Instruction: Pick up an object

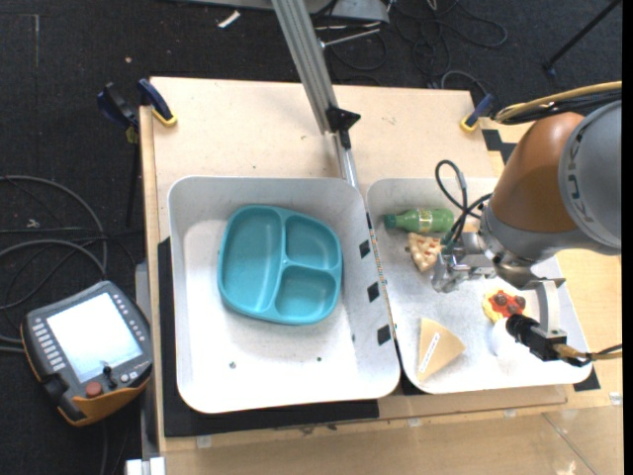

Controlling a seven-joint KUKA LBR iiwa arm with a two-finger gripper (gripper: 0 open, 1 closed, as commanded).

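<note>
Evidently the pick is aimed at the right bin (396,265), since every loose object lies there. Nearest the gripper (447,273) is a brown waffle-like piece (424,252), just beside the tool on the side toward the left bin, and it looks the likeliest target, though that is a judgement from how close the tool sits. Just beyond the waffle piece, toward the far rim of the bin, a green bottle (419,220) lies on its side. On the near side of the waffle piece, well apart from it, a pale wedge (438,346) rests flat. Past the gripper from the waffle piece, toward the arm's side, sit a small red and yellow item (502,305) and something white (497,336) next to it; both are too small to identify.

The gripper hangs low over the bin floor, but whether the jaws are spread or closed cannot be told, and nothing can be seen between them. The arm (554,191) reaches in above the bin and hides part of its floor.

On the other side of the waffle piece, the left bin (188,295) carries a teal divided plate (280,265), lying flat with its compartments up; it sits far from the tool, so it seems not to be the present target. Both bins rest side by side on the bench (247,127), their rims touching, which keeps every object within reach.
</note>
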